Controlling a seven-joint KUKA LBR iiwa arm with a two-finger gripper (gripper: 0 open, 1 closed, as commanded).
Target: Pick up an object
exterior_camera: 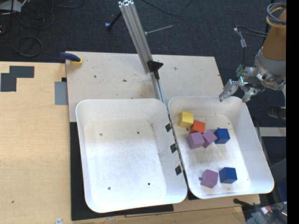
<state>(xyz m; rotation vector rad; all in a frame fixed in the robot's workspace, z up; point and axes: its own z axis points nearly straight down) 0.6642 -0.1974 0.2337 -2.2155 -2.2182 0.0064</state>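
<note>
Several small blocks lie in the right bin (254, 139): a yellow block (186, 119), an orange block (198, 126), two purple blocks (195, 139) (210, 136) and a blue block (222, 135) clustered near the back. Toward the front lie another purple block (209, 178) and another blue block (228, 175). My gripper (237, 92) hangs above the bin's back right corner, well clear of the blocks. Its two fingers (227, 90) stand spread apart with nothing between them.
The left bin (84, 139) sits beside the right one, with black clips along the shared rim. A slanted aluminium pole (138, 31) rises behind the bins. A blue-and-yellow clamp (71, 58) rests at the board's back left corner.
</note>
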